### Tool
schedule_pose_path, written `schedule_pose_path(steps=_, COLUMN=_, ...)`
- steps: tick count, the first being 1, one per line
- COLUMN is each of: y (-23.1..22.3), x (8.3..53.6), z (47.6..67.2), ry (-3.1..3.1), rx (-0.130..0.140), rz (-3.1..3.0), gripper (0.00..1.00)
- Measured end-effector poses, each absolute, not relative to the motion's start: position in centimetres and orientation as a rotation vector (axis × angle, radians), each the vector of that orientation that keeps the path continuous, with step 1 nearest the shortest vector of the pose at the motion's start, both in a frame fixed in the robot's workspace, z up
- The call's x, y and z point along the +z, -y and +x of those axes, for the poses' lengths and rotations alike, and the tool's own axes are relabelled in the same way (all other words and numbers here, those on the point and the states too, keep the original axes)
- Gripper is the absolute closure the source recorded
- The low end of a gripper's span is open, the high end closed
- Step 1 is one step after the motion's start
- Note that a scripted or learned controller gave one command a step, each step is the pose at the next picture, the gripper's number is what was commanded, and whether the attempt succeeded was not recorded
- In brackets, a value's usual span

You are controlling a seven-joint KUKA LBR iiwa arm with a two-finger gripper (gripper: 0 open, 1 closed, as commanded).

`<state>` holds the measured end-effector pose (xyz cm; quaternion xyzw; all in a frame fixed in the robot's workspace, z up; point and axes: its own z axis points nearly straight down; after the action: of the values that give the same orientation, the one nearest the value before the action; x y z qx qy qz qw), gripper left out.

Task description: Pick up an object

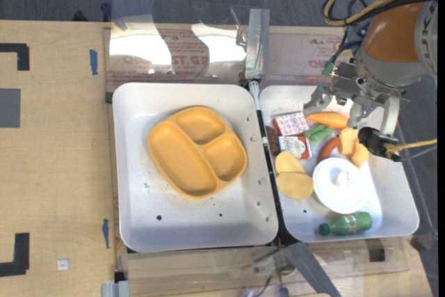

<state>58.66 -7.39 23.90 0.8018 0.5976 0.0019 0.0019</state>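
Right bin [400,209] is crowded: white bowl [340,184], green bottle [345,224], packets (tightly packed); open floor rings the yellow tray [197,150] in the left bin [139,219].

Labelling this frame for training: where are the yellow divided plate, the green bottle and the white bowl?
yellow divided plate [197,151], camera view, centre ridge.
green bottle [346,223], camera view, body.
white bowl [341,185], camera view, middle.

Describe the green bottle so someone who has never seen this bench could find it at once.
Start at the right-hand white bin, the one crowded with toy food. Look along its near edge, just below the round white lid. The green bottle lies there on its side, the only green thing at that end, apart from the pile of food farther back.
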Motion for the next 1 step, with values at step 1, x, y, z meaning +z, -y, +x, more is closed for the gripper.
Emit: schedule_pose_path(steps=1, y=10.69, x=10.50, z=55.46, ry=-2.256, rx=-0.006, rz=2.194, gripper=0.00)
